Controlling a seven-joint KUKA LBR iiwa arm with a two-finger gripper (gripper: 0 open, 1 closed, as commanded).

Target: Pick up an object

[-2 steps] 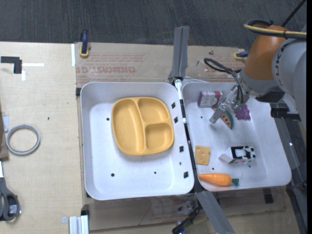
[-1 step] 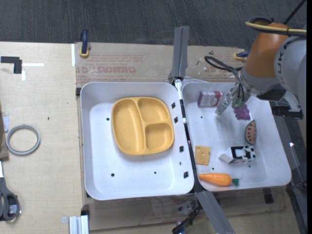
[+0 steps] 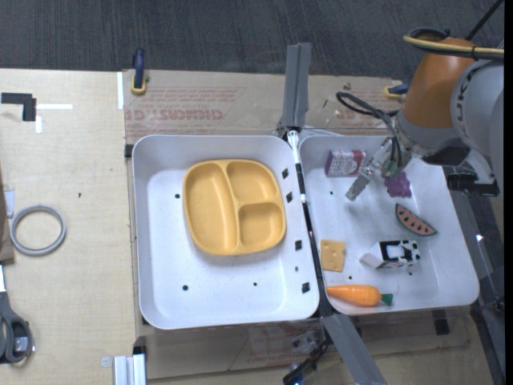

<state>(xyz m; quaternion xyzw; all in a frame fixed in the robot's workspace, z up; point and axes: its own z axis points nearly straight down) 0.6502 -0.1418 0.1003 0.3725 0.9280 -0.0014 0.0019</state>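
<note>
Purple object (image 3: 397, 185), the item nearest to me, lay in the right-hand bin (image 3: 437, 291) near its far side, just to the right of my gripper (image 3: 361, 184) as the camera saw it. My gripper hung low over that bin, tilted down and to the view's left, between the purple object and a small white carton with a pink label (image 3: 344, 163). The carton rested just beside my gripper on the left, close to the bin's far wall. I could not tell whether my jaws were spread or pressed together, and nothing was seen held between them. Nearer the camera, a watermelon slice toy (image 3: 414, 221) lay below the purple object and apart from it. A black-and-white item (image 3: 397, 253) lay below the slice. A yellow cheese square (image 3: 333, 255) rested near the divider between the bins. An orange carrot toy (image 3: 357, 295) lay along the near edge of the right-hand bin. The left-hand bin (image 3: 152, 287) held a yellow divided plate (image 3: 235, 207), set flat toward its far half. On the bench to the left, well apart from both bins, lay a grey tape ring (image 3: 36, 229).
</note>
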